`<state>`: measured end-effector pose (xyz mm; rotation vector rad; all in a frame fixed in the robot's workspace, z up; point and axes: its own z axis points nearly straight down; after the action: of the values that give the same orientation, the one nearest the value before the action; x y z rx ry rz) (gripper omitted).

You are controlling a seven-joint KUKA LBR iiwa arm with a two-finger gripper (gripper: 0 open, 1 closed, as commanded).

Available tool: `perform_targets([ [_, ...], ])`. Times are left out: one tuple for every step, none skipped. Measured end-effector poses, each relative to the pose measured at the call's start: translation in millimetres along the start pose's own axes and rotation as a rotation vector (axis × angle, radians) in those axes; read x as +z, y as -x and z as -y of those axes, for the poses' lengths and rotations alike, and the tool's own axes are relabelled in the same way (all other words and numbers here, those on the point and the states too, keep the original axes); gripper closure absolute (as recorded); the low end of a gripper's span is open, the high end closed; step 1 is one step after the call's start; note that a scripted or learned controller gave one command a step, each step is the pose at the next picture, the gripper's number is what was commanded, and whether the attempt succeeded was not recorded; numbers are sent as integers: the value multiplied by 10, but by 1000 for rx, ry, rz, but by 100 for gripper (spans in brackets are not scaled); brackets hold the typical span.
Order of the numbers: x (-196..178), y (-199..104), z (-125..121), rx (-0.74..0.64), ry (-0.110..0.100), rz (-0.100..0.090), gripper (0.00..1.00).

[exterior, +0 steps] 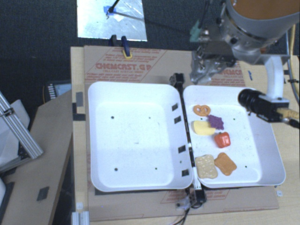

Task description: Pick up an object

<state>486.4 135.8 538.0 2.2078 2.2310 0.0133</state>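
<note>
So the arm is parked high at the upper right of the frame, with the end effector [206, 71] hanging over the cardboard just above the top edge of the right bin [267, 144]. It's a blurry metallic lump from this angle, so I honestly can't tell how it's set, and nothing shows in it. All the candidates sit in the left half of that right bin, hugging the divider: a pretzel [202, 110] up top, a purple grape bunch [215, 122] just beside a yellow cheese wedge [203, 128], a red pepper [222, 139] below those, then a cracker [206, 166] and a toast slice [225, 163] side by side near the bottom. The left bin [98, 172] has no toys in it. What I'd worry about: the grapes, cheese and pepper are so tightly bunched that coming down on one will probably nudge a neighbour or pinch two at once. The cracker and toast look flat, so they could easily slip out. And everything's close to the bin wall by the divider, so a descent slightly off could clip the rim instead.
</note>
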Motion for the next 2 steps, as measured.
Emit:
perform_targets([
  [763,-597,-203,1,-13,5,100],
  [326,-996,-672,4,-1,1,100],
])
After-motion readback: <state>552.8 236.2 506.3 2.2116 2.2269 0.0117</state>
